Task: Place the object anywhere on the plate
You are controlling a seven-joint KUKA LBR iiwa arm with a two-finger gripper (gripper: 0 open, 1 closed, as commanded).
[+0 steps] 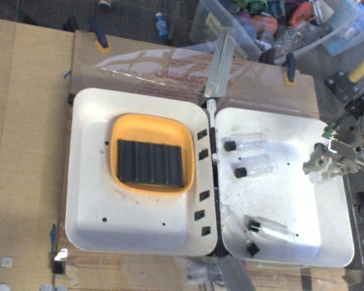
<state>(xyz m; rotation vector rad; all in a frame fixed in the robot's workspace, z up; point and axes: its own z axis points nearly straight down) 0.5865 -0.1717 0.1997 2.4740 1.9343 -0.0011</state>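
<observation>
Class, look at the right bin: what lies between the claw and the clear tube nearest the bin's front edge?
In the camera view, only bare white bin floor separates the claw from that tube.

Orange plate [157, 129] sits flat in left bin, carrying a dark ribbed block [150, 164]. Three clear black-capped vials [255, 165] lie on their sides in right bin.

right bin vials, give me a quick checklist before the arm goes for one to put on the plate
1. Orange plate in the left bin: ok.
2. Room on plate: not ok, a black ribbed block covers most of it.
3. Clear black-capped vials lying in the right bin: ok.
4. Gripper over the right bin's far edge, nothing visibly between its fingers: ok.
5. Finger opening: cannot tell.
</observation>
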